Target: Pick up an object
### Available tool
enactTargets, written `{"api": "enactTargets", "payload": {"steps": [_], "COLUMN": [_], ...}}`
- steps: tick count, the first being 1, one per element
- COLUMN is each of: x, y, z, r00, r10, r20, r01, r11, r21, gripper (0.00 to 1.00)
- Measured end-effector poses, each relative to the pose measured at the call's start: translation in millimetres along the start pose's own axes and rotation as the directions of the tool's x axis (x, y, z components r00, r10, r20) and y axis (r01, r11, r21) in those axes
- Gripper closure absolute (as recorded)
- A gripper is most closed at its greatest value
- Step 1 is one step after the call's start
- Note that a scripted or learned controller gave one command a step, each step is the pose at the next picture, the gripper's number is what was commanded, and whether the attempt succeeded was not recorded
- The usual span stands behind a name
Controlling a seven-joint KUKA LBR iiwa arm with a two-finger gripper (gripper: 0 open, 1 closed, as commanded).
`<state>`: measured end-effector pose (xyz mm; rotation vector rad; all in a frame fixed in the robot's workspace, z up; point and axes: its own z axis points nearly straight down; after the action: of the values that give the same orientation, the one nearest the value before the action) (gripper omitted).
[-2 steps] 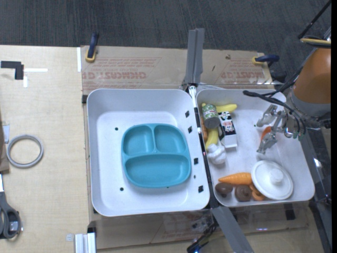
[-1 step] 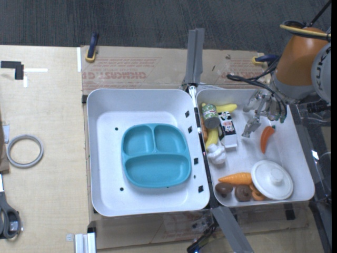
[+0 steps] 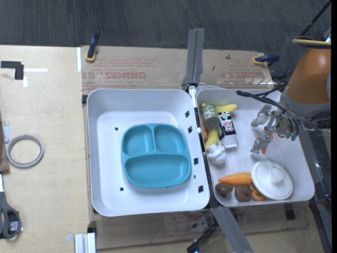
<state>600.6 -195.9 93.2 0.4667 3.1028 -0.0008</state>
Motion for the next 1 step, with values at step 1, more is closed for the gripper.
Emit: {"api": "enactTargets", "payload": {"steps": [1], "x": [29.2], "y": [78.5], "z": [-0.9], "r00": [1.000], "r10": [0.006], "r20": [0.004], "r01": [-0.006], "r11": [1.000], "r21": [0.002], "gripper": [0.00]}}
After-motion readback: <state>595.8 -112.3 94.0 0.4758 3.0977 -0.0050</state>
